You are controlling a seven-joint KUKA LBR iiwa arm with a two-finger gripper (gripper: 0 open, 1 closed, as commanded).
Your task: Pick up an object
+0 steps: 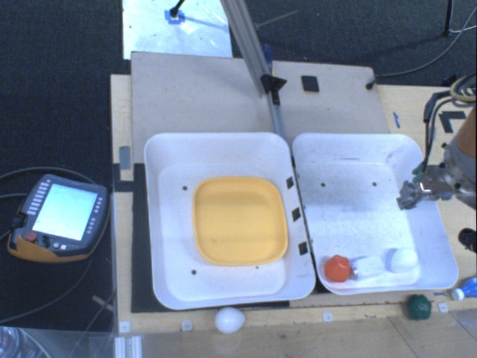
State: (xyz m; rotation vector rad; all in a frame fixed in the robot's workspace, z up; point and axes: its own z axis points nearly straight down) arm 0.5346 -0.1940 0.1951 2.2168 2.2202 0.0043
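Currently the hand (pixel 414 192) is seen at the right rim of the right bin (pixel 350 162), well apart from the things lying along that bin's near edge; whether it is released or clenched cannot be told, since it shows only as a small grey blur. Nothing is seen grasped. A miss is judged the likeliest failure: the candidate things are crowded against the bin's front wall, so a descent could be blocked by the rim, or one thing could be nudged aside as another is closed upon. The orange-red ball (pixel 337 268) is round and smooth-looking, so it could roll away if touched off-centre. Just beside it lies a pale whitish object (pixel 369 267), and next to that a white rounded object (pixel 403 259); both are nearly lost against the white bin, and their outlines cannot be made out clearly. The left bin (pixel 168 200) is occupied by a shallow yellow plate (pixel 241 219), wide and flat, which is judged awkward to pinch.
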